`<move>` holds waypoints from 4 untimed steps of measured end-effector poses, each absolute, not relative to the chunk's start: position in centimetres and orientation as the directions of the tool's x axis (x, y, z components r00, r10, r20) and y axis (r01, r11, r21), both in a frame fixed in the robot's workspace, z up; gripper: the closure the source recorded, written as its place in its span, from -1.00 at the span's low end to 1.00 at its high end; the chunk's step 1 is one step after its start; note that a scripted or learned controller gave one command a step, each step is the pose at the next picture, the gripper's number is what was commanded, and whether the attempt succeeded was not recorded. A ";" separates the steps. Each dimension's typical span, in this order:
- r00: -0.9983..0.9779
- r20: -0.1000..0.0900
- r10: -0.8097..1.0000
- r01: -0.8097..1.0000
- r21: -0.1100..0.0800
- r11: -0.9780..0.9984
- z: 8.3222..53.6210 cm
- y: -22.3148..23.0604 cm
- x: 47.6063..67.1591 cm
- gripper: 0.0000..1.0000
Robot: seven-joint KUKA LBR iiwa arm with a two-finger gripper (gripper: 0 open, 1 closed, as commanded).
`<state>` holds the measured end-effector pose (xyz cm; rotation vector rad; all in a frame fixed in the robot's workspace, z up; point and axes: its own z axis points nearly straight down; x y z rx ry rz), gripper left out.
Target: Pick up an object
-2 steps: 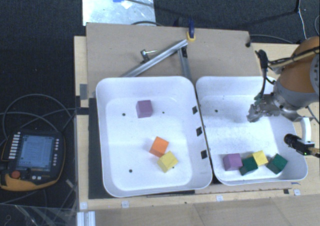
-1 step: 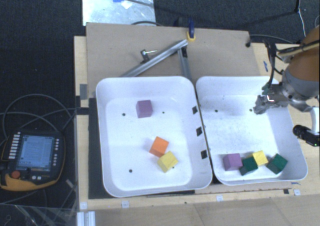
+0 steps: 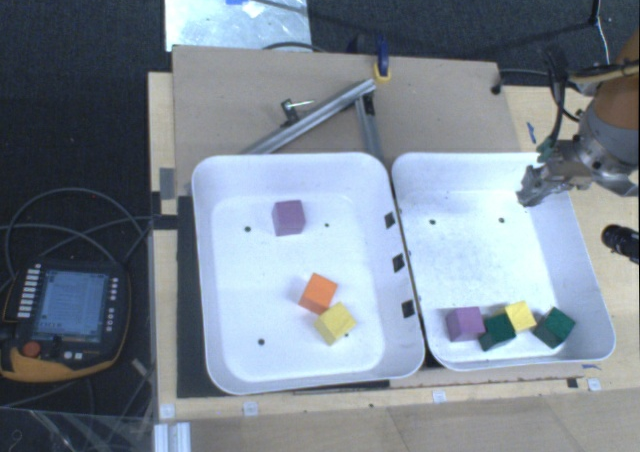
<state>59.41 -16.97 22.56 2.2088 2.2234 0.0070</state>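
Two white bins (image 3: 215, 240) on bench (image 3: 440, 110)

The grey arm (image 3: 612, 125) reaches in from the right, orange band up top, pincer (image 3: 530, 190) pointing down-left, hanging low.

**Robot arm poised over right bin as blocks wait below**

The gripper (image 3: 533, 187) hangs above the right bin's (image 3: 500, 175) upper right corner. Along that bin's near wall sit a purple cube (image 3: 464, 323), two green cubes (image 3: 496, 331) (image 3: 554, 326) and a yellow cube (image 3: 520, 315). The left bin (image 3: 230, 180) holds a purple block (image 3: 288, 217), an orange block (image 3: 318, 292) and a yellow block (image 3: 335, 323).
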 end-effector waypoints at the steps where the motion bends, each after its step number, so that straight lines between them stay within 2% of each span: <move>1: -0.005 -0.001 1.000 1.000 0.005 0.005 25.0 -17.0 59.5 1.00; 2: -0.010 0.002 1.000 1.000 0.000 0.010 23.7 -11.9 59.0 1.00; 3: -0.011 0.003 1.000 1.000 0.001 0.011 24.5 -5.9 58.6 1.00; 4: -0.012 0.003 1.000 1.000 0.000 0.012 23.9 0.2 57.2 1.00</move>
